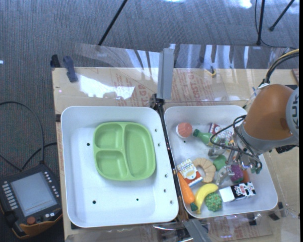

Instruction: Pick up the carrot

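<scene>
The arm (272,116) reaches in over the right bin (270,190), and the gripper (237,161) hangs low among the toys on that bin's right side. Whether it is open or closed cannot be told: the wrist and the clutter below hide it. Nothing can be seen held in it.

The carrot (186,187) lies well to the left of the gripper and somewhat nearer the camera, close against the bin's left wall. It rests flat, its orange body running diagonally, its green top pointing toward the front edge.

Neighbours of the carrot, relative to the tool:
- A small carton (189,170) lies left of the gripper, touching or nearly touching the carrot's upper end.
- A banana (204,193) lies left of and in front of the gripper, just beside the carrot's green end.
- A broccoli piece (213,201) sits just beyond the banana (on the gripper's side).
- A cookie (205,169) lies between the gripper and the carrot.

Step in hand: the approach, judged not yet complete, since the tool is not above the carrot.

The next move calls for rising clear of the toys, travelling left across the cookie, and aligning across the carrot's narrow width. The descent should probably target mid-body, away from the carton and banana.

The left bin (76,185) holds a green divided plate (124,150), far left of the tool.
</scene>
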Controlling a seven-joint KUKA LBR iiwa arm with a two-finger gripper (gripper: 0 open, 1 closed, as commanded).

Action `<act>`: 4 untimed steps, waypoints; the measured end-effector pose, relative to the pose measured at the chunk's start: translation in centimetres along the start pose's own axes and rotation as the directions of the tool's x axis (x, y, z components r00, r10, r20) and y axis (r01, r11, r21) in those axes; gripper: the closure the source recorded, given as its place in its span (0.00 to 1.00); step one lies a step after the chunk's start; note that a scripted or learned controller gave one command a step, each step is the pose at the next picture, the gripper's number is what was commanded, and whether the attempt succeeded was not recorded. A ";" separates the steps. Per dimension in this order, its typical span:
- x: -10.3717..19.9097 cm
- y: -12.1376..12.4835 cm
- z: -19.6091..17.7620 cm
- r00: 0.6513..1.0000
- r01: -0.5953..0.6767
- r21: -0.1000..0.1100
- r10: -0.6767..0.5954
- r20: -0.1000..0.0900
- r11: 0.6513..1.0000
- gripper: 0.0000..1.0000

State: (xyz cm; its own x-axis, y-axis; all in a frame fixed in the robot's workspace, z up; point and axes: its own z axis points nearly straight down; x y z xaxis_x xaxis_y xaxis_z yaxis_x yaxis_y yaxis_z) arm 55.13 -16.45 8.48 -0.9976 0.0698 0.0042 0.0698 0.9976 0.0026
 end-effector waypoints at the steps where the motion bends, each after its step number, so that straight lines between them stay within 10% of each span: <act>1: -7.4 -3.5 0.1 0.991 0.131 -0.010 -0.131 -0.016 0.991 0.00; 2: -8.1 -3.5 -1.4 0.991 0.133 0.000 -0.133 0.008 0.991 1.00; 3: -9.8 -4.2 -13.5 1.000 -0.004 0.005 0.004 0.022 1.000 1.00; 4: -4.0 -4.5 -23.5 0.999 0.045 0.007 -0.045 0.021 0.999 1.00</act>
State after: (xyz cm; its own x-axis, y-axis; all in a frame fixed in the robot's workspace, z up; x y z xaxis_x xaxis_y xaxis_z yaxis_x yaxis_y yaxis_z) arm 58.87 -21.24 31.95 -0.9995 0.0250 -0.0170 0.0251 0.9997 -0.0045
